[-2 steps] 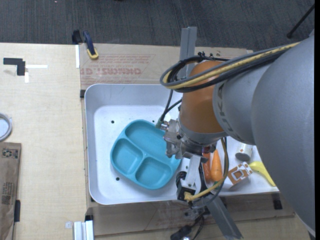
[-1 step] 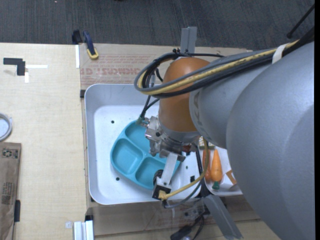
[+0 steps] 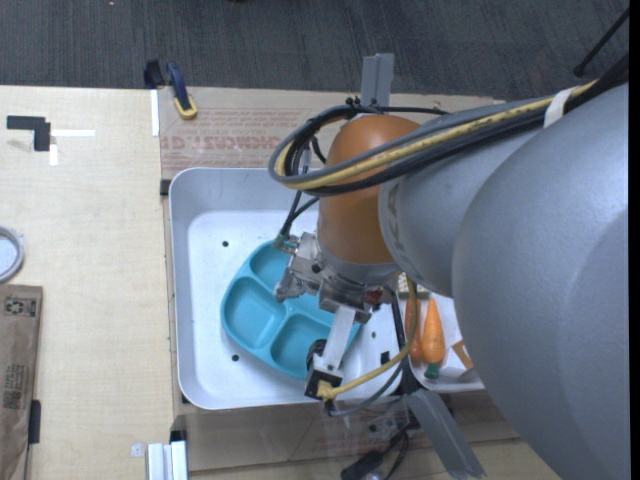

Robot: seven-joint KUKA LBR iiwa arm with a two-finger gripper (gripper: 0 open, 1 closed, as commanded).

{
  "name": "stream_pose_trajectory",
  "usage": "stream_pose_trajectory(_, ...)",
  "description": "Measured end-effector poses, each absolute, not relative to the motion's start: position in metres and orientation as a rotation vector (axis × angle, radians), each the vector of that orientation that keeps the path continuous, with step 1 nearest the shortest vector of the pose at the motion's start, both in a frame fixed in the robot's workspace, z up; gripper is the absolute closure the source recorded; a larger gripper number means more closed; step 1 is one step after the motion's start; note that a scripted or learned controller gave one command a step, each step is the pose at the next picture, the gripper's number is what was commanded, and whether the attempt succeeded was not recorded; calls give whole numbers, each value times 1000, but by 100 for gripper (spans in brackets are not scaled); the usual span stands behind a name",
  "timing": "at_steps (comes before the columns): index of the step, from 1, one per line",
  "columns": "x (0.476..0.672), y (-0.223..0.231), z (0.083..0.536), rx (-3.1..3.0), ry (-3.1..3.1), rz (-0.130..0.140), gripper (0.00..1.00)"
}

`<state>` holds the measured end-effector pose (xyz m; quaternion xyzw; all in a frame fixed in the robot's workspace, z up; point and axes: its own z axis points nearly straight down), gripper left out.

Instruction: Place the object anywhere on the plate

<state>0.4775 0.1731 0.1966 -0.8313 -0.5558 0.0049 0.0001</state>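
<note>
A light blue plate (image 3: 258,308) with several compartments lies in the left white bin (image 3: 200,268), towards its front right. The arm's orange band and wrist hang over the plate's right part and hide it. My gripper (image 3: 298,271) shows as a bit of metal under the wrist, just above the plate's right edge. An orange carrot (image 3: 431,334) with a green end lies in the right bin, in the narrow strip visible beside the arm.
The big grey arm covers most of the right bin (image 3: 450,373). Left of the bins, the wooden bench carries a tape roll (image 3: 8,255) and a brown paper bag (image 3: 18,368). A blue-and-yellow clamp (image 3: 178,90) sits behind the left bin.
</note>
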Motion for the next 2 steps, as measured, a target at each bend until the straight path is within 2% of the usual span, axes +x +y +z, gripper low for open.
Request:
stream_pose_trajectory(1, 478, 171, 202, -2612, -1744, 31, 100)
stream_pose_trajectory(2, 478, 171, 202, -2613, -1743, 31, 0)
